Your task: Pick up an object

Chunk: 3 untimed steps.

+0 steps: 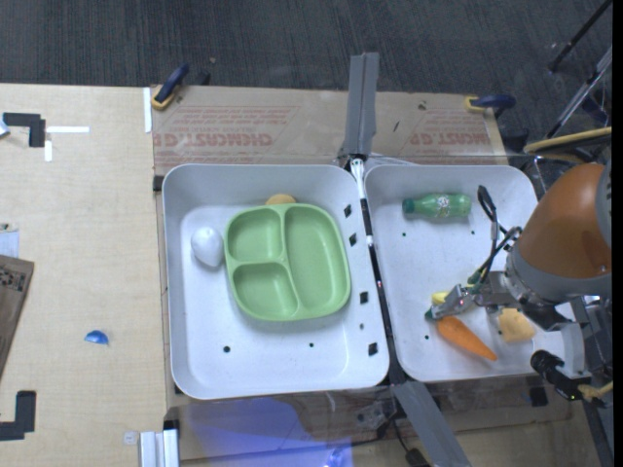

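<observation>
The carrot (466,339) lies near the right bin's (419,261) front edge, just below the gripper (450,303); whether that gripper grasps anything is unclear, a yellow piece blurring its tip.

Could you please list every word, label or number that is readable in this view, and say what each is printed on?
"CHEMCAST GP", in red, printed upside down and repeated along the cardboard sheet behind the two bins; the letters are blurred, so this reading is uncertain.
The label on the green bottle is too small to read.
The dark board at the left edge bears marks too small to read.
</observation>
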### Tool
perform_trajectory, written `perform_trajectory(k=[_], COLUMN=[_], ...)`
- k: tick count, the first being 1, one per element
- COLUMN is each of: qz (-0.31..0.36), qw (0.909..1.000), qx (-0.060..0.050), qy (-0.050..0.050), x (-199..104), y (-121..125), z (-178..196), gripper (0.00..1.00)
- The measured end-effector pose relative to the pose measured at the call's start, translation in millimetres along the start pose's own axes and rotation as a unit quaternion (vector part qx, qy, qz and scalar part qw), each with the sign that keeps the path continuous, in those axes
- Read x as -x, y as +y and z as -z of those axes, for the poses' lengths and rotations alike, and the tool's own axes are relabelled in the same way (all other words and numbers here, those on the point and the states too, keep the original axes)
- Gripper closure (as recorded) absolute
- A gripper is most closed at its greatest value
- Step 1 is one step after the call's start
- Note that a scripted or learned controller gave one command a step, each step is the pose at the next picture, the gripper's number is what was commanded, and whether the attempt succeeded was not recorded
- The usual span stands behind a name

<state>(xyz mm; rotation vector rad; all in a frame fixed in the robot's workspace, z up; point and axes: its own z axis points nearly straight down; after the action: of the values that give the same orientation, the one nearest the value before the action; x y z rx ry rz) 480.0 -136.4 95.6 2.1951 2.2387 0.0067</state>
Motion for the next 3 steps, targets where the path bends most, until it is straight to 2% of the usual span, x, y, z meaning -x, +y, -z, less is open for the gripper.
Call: perform_trajectory(k=[1, 2, 3], qz=[-0.001, 0.094, -0.055], qw=[1.0, 0.9955, 0.9985], qx=[0.002, -0.003, -0.003], qy=[0.001, 0.001, 0.0], x=[-0.3, 6.2, 3.2], y=[1.7, -1.4, 32.2], z=[9.4, 65.9, 20.7], gripper=[1.0, 1.0, 1.0])
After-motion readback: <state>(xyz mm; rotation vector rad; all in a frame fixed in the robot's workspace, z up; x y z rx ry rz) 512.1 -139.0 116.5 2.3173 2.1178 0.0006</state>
